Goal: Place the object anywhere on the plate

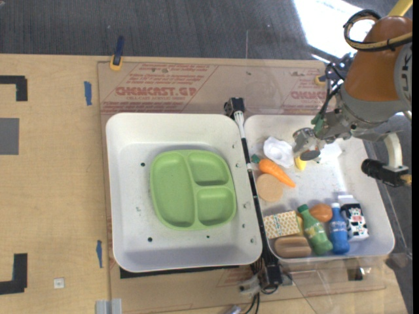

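A green plate (193, 188) with three compartments lies in the left bin (124, 175); nothing is on it. My gripper (308, 149) hangs over the upper middle of the right bin (376, 195), well to the right of the plate. Directly under it sits a small yellow item (300, 163), partly hidden by the gripper. A white crumpled item (279, 150) lies just left of the gripper, and an orange carrot (275, 171) lies below that.
The right bin also holds a round tan disc (269, 188), a cracker (283, 224), a brown bun (292, 245), a green bottle (315, 231), an orange ball (321, 212), a blue bottle (338, 231) and a black-and-white item (354, 220). A black divider (243, 142) runs between the bins.
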{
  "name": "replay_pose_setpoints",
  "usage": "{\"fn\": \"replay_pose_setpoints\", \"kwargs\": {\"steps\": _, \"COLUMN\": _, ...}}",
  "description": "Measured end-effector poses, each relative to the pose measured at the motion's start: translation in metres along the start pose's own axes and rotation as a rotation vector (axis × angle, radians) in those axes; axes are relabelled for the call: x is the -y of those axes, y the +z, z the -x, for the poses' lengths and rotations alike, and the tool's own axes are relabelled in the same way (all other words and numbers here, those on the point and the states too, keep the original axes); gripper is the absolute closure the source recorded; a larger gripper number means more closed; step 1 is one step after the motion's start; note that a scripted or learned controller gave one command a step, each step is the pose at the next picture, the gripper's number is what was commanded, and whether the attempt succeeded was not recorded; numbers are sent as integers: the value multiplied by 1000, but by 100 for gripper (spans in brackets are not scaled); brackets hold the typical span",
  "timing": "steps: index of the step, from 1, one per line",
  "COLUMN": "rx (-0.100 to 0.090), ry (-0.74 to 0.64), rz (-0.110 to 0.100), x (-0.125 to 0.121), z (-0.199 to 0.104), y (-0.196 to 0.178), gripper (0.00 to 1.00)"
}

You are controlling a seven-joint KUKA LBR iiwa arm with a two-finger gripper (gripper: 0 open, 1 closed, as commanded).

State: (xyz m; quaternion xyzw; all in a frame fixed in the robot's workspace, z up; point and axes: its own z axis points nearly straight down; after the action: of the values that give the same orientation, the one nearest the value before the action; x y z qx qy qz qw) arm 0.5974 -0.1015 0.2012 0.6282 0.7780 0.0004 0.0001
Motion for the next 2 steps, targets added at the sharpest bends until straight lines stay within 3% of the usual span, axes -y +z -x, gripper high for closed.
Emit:
{"fn": "replay_pose_setpoints", "kwargs": {"steps": 1, "rx": -5, "ry": 23, "rz": -5, "x": 34, "z": -112, "y": 18, "gripper": 100}}
{"fn": "replay_pose_setpoints", "kwargs": {"steps": 2, "rx": -3, "ry": 41, "rz": -2, "x": 29, "z": -193, "y": 10, "gripper": 100}}
